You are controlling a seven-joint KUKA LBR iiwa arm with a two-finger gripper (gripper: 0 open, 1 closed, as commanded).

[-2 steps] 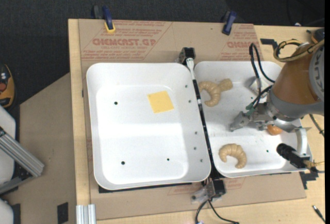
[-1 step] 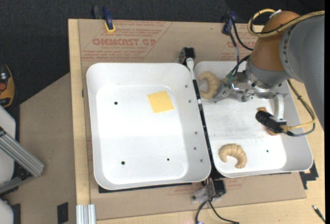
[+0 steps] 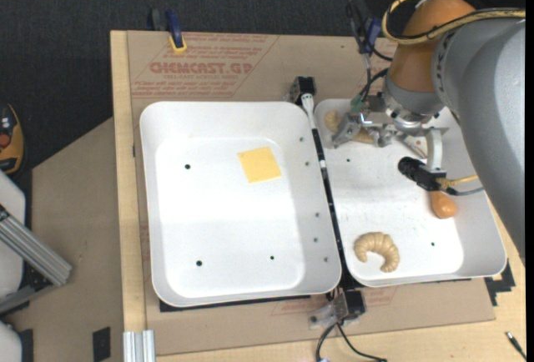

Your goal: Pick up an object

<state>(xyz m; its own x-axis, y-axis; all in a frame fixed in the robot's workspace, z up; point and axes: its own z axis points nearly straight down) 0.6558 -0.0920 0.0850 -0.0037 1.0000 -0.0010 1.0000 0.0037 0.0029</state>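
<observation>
1. Brown board [image 3: 209, 60] carries two white bins; the left bin [image 3: 167, 210] holds a yellow square [image 3: 259, 164].
2. Right bin [image 3: 476, 256] holds a croissant [image 3: 377, 250] at its near edge.
3. Gripper [image 3: 365, 128] sits at the right bin's far end; finger state cannot be determined.

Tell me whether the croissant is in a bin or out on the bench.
In. The croissant lies on the floor of the right bin, near its front edge.

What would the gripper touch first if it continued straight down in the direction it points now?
Probably the floor of the right bin near its far left corner, next to a pale object there. The gripper may touch that object first; depth is unclear.
</observation>
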